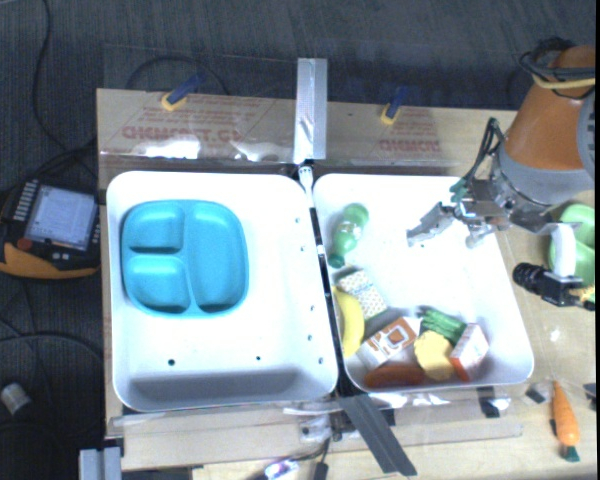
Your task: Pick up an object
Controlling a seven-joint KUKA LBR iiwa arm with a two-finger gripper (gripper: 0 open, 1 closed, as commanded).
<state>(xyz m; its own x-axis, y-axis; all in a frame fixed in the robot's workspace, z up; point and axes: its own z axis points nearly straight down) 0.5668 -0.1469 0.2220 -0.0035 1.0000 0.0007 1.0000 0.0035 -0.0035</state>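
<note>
Down at the near edge, the brown wooden surface (pixel 230 118) holds 2 shallow white bins side by side. The left white bin (pixel 215 368) has a blue plastic tray with 3 sections (pixel 185 256) lying flat in it, with bare white floor all around the tray.

The right white bin (pixel 500 298) holds the things to pick from. They lie heaped along its near wall: a yellow banana (pixel 349 323), an orange and white carton (pixel 390 342), a soft yellow lump (pixel 433 353), a small red and white box (pixel 470 350) and a dark green piece (pixel 442 322). A green bottle (pixel 349 227) lies alone near the wall between the 2 bins.

The grey arm with its orange band (pixel 550 138) reaches in from the right. Its claw (pixel 442 220) hangs over the bare far part of the right bin. I think its fingers are spread apart with nothing between them.

I think the pick has not begun. Next, the claw should choose 1 thing and go down on it. The green bottle looks easiest, with open floor on its right. The heap is crowded and close to the bin walls.
</note>
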